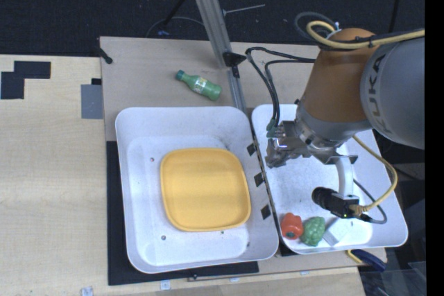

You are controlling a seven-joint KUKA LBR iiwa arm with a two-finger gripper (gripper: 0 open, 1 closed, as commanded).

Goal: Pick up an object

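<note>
Candidate objects: small red toy pepper (292, 225) touching a green toy vegetable (313, 231), near front edge of right bin (388, 236). Likely light, rigid, smooth plastic; grasp the pepper across its widest part. Gripper (277, 152) hovers above, well apart; finger state cannot be told.

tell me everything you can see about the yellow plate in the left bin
The yellow plate is a rounded square with soft corners and a slightly raised rim around a flat centre. It looks like smooth matte plastic, plain yellow, unmarked. It lies flat and right side up on the floor of the left bin, roughly in the middle, turned a little against the bin's walls. Nothing rests on it, and it touches only the bin floor.
</note>
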